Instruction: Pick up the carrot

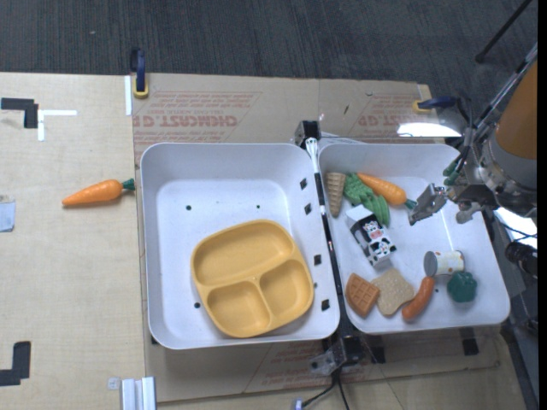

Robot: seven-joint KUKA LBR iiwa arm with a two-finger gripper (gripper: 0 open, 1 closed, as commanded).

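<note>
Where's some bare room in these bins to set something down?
Left bin: bare floor behind the yellow plate. Right bin: crowded along the front, a small patch between the milk carton and the gripper.

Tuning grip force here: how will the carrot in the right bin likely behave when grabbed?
The carrot looks like a smooth, rigid toy, so probably stiff and light. Its tapered, rounded body may slip or roll between the fingers. Its leafy green top rests beside a corn cob, which a push might nudge.

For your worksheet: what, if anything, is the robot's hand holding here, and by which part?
Nothing is held. The hand hangs open over the right bin, beside the carrot and apart from it.
</note>
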